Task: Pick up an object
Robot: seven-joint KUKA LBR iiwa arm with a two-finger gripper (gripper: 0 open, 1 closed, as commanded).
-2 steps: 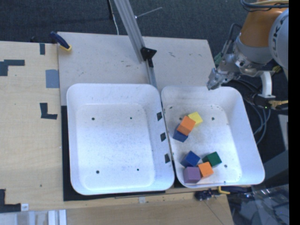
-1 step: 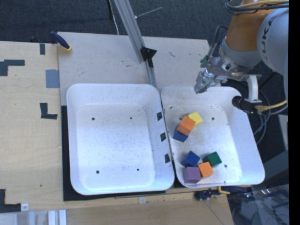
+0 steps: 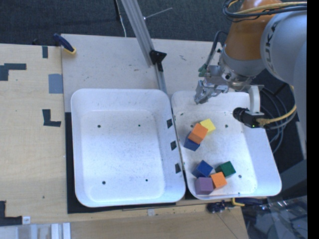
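My gripper (image 3: 203, 96) hangs over the far left corner of the right bin (image 3: 259, 153), above and apart from the blocks. Nothing shows between its fingers. In the middle of that bin an orange block (image 3: 199, 132) touches a yellow block (image 3: 208, 125) and a dark blue block (image 3: 191, 144). Nearer the front edge lie a blue block (image 3: 203, 169), a green block (image 3: 228, 169), a small orange block (image 3: 218, 179) and a purple block (image 3: 203, 185), packed close together.
The left bin (image 3: 79, 108) stands beside the right one, their rims meeting near the middle. A slanted metal pole (image 3: 139, 29) rises from behind the bins. A blue and yellow tool (image 3: 65, 43) lies at the far left of the bench.
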